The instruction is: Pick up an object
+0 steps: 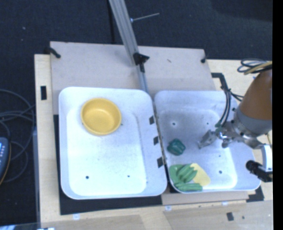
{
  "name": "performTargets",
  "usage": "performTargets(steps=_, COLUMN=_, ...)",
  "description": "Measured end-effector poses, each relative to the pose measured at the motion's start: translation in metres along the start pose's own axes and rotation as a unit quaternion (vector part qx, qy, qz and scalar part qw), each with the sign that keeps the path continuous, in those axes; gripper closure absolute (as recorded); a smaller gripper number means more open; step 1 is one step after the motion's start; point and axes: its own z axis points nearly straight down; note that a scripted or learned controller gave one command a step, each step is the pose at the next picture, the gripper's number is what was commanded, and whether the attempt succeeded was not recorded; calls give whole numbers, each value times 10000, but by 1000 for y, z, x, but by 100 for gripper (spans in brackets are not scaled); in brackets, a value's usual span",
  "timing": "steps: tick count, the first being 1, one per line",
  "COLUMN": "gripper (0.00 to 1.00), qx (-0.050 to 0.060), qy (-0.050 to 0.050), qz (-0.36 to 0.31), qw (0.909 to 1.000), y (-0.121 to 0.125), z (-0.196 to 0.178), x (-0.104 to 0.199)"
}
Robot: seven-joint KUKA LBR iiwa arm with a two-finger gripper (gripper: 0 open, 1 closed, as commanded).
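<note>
Pale wooden table [107, 219] along the bottom of the view, with two shallow white bins side by side on it. Left-hand bin [107, 176] the bigger looking one, right-hand bin [189, 109] touching it along the middle. Grey arm [256, 104] with an orange band, reaching in over the right-hand bin. Round yellow bowl [101, 116] sitting upright near the far corner of the left-hand bin. Bunch of long green pods [184, 172] lying on a flat yellow thing [202, 177], at the near edge of the right-hand bin. Small dark green lump [175, 146] just above the pods, apart from them. Gripper [204, 143] low over the bin floor, near the green lump and not touching it. Cannot tell if spread or pressed together. Nothing seen in it.
</note>
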Motion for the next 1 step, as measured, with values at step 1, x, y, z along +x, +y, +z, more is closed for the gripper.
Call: performTargets(steps=1, gripper=0, qx=-17, qy=-5, qz=-2, qw=10000, y=0, z=36, x=-1)
